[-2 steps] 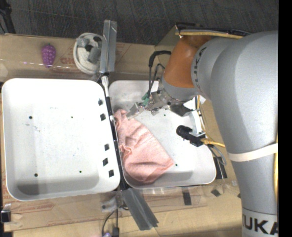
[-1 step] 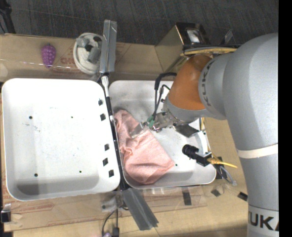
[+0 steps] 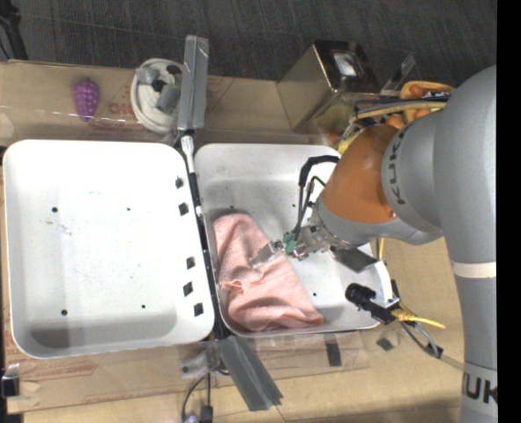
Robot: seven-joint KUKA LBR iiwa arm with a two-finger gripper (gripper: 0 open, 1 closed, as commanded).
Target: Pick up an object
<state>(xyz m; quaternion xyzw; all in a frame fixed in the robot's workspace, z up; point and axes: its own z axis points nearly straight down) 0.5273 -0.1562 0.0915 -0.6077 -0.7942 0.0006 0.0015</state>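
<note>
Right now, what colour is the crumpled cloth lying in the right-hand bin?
Pink. The crumpled soft cloth shows best in the camera view, against the shallow white bin.

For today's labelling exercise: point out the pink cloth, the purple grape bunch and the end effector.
pink cloth [image 3: 258,280], camera view, middle of the folded fabric.
purple grape bunch [image 3: 86,98], camera view, centre of the cluster.
end effector [image 3: 273,250], camera view, at the fingertips over the cloth's edge.

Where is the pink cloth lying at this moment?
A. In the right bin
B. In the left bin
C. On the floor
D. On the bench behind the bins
A: the pink cloth lies crumpled inside the right bin, against its left wall, with the end effector at its upper edge.
</note>
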